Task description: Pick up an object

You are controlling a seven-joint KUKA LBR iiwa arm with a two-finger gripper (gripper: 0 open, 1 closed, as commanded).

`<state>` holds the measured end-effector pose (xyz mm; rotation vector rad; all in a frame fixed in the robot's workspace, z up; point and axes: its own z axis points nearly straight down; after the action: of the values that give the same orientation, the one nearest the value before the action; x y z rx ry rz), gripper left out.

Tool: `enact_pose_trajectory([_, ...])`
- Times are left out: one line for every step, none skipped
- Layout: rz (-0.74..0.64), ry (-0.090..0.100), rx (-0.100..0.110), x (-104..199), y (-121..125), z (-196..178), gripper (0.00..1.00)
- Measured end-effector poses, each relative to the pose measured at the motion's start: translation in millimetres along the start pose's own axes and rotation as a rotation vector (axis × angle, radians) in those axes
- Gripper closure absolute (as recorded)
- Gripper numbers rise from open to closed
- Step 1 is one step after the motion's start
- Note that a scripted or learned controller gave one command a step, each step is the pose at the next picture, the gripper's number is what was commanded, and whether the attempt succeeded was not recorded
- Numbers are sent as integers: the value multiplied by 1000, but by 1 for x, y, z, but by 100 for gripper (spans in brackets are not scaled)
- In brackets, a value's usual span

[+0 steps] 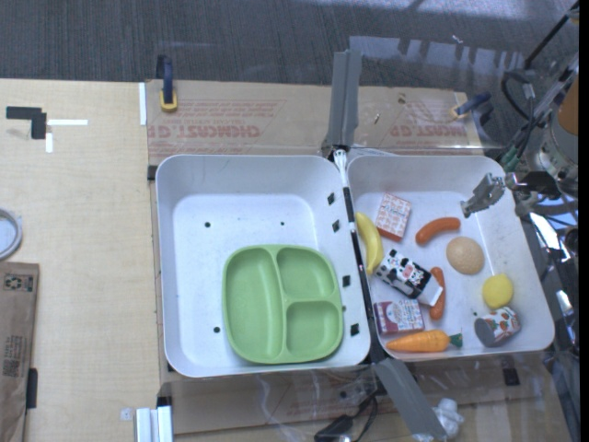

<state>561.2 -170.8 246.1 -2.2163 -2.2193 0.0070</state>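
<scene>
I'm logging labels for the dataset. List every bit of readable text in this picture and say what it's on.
Red print on the cardboard sheet behind the bins: upside down and mirrored, can't be read with confidence.
Recycling symbol on the brown paper bag at the left edge; its small print is too blurred.
Print on the red-and-white cartons and the cow-patterned carton: too small to read.

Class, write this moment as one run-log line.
end effector: above right bin far corner | holding: nothing seen | egg: in bin | pick: not started

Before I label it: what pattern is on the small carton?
Black-and-white cow patches on the carton, camera view.
</scene>
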Motion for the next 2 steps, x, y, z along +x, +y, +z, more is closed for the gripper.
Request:
enact_pose_trajectory([-269,0,-3,3,25,150,0])
enact_pose_trajectory([-260,0,-3,-18,-39,157,0])
